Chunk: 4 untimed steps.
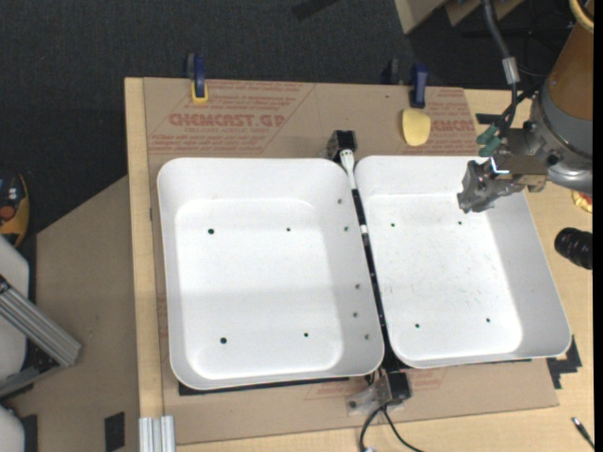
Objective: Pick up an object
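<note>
Two shallow white bins sit side by side on a brown cardboard sheet [236, 116] printed with red lettering: the left bin [179, 252] toward nine o'clock of the scene and the right bin [528, 281] toward three o'clock. The floor of each shows four small dark dots, and the right one also carries faint scuff marks. Two blue clamps grip the far edge of the board, one [197, 73] at about eleven o'clock and the other [418, 83] at about one o'clock. One pale yellow object [415, 126] lies on the cardboard just below the second clamp, outside both bins and just beyond the far rim of the right bin; it is the single loose item that could be picked, and it is apart from the arm. One small black bracket [341, 143] sits at twelve o'clock where the two bins meet, and another black fitting with a cable [391, 389] sits at six o'clock of that seam. The one arm [565, 111] enters from the three o'clock side, its wrist angled toward nine o'clock with cables running along it. Its gripper [474, 199] hangs over the far right part of the right bin, at about two o'clock. The fingers point downward as a dark cluster, and whether they are spread or pressed together cannot be told; nothing is seen between them.
</note>
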{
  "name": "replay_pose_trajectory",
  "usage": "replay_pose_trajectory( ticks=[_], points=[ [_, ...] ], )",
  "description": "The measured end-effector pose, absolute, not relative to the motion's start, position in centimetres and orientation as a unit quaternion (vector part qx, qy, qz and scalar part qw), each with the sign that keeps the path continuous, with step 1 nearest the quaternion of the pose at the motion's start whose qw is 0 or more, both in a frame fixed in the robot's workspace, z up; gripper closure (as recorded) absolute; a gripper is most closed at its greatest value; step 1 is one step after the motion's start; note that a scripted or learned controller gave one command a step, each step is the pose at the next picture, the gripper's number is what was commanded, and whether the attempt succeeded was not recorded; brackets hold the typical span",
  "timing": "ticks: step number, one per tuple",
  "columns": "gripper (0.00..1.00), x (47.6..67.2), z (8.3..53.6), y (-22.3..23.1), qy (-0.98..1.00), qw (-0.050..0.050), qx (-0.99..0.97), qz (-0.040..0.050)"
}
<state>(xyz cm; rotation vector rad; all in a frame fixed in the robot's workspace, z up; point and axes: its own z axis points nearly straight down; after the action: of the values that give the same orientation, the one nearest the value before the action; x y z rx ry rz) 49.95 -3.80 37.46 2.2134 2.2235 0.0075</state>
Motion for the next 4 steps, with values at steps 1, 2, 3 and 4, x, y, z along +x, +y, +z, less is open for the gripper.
replay_pose_trajectory(
  ticks=[1,2,3,4],
  points=[
    [1.0,49.7,27.3,2.3,0.709,-0.004,0.705,-0.0024],
    [1.0,48.0,41.1,7.2,0.71,0.004,0.704,0.0077],
    [1.0,52.2,28.7,9.6,0.708,-0.003,0.707,-0.004],
    [1.0,54.1,35.1,7.7,0.706,0.003,0.708,0.003]
  ],
)
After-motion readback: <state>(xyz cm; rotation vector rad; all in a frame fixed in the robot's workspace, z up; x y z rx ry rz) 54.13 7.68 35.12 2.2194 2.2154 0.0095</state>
